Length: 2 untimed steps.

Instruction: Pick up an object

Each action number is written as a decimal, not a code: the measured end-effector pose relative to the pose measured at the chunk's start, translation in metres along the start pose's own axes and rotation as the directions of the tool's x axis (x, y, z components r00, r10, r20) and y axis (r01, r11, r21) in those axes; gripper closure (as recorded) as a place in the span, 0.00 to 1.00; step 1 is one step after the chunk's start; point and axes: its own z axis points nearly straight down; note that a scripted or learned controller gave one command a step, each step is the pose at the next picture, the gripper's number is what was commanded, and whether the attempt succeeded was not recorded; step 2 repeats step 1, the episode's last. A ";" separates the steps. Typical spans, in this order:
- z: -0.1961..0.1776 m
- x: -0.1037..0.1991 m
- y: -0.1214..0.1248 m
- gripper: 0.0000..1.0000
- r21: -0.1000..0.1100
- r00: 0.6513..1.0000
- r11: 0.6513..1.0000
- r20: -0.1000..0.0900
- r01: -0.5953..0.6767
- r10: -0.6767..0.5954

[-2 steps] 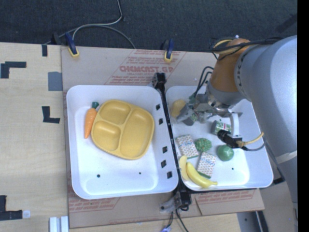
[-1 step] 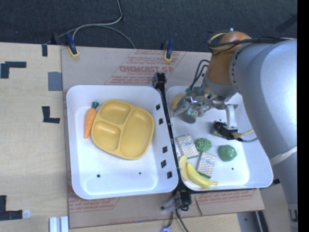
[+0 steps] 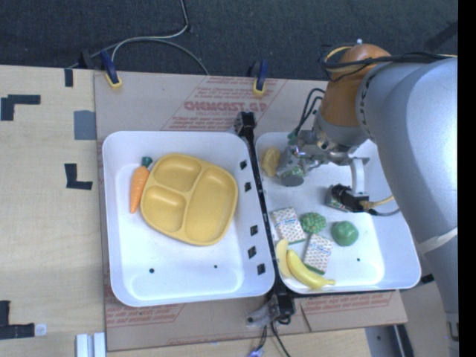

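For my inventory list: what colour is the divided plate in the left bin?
Yellow; the divided plastic plate shows best in the camera view.

yellow banana (image 3: 303,268), lying flat, right bin's (image 3: 372,274) near edge, probably untouched

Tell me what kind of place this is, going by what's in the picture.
Most likely a robotics lab bench set up for grasping trials. Two white bins sit on clamped cardboard, toy food such as a banana and a carrot lies in them, and a grey arm reaches in from the right.
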 end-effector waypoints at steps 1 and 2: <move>-0.089 0.062 -0.019 1.00 0.001 1.000 1.000 -0.002 0.000 0.000; -0.089 0.062 -0.019 1.00 0.001 1.000 1.000 -0.002 0.000 0.000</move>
